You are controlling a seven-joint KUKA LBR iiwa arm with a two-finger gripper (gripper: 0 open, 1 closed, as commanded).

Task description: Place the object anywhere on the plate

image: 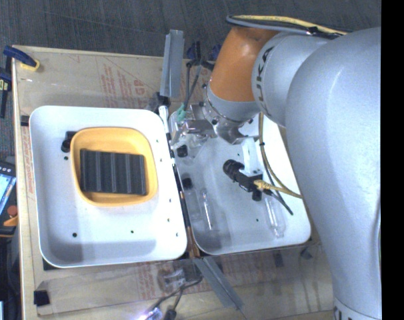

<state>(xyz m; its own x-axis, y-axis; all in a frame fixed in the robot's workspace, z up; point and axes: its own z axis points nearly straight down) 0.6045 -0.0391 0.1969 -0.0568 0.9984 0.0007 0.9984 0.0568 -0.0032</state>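
One dark ribbed block (pixel 114 172) on yellow plate (pixel 112 137), long axis left-right

Your arm (pixel 335 152) is built of big, smooth, rounded shells in pale grey with a soft sheen, the nearest one bulking largest along the right side. Above the wrist you will see a glossy orange band (pixel 237 65), with dark lettering, part of the maker's name, printed on the grey shell just beside it. Past the band the grey narrows to a ring, and your tool (pixel 189 127) is a small cluster of bare metal parts with a touch of green.
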